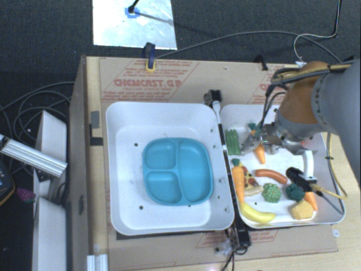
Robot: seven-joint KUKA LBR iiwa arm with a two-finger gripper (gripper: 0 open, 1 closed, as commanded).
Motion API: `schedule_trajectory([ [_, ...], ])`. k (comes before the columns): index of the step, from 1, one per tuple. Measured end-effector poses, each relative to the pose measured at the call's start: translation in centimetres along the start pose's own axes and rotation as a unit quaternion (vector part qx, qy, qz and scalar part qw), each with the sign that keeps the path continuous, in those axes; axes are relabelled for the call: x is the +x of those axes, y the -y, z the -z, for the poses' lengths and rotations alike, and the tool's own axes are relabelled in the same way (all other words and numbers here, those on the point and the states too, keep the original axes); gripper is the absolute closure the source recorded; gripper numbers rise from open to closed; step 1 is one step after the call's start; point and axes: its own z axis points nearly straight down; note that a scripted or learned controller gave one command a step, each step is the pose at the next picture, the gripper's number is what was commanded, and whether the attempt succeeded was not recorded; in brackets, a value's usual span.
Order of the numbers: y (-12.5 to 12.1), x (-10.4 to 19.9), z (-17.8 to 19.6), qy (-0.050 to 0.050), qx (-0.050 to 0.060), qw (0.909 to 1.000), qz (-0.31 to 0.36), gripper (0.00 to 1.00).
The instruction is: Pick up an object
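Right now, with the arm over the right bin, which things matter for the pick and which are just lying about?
For the pick:
end effector
small carrot beside it
right bin
other toy food there: big carrot, banana, sausage, broccoli

Lying about:
left bin
blue plate
foil sheet
cables

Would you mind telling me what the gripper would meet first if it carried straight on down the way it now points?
Most likely the small carrot just under the gripper, lying in the right bin. Depth is hard to judge from this slanted view, so it could meet the bin floor beside it instead.
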Motion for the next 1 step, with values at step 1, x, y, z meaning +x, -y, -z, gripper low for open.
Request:
schedule_trajectory([
  [1, -0.09, 0.00, 1.08, 0.000, -0.001, 1.0000, 0.001, 1.00],
])
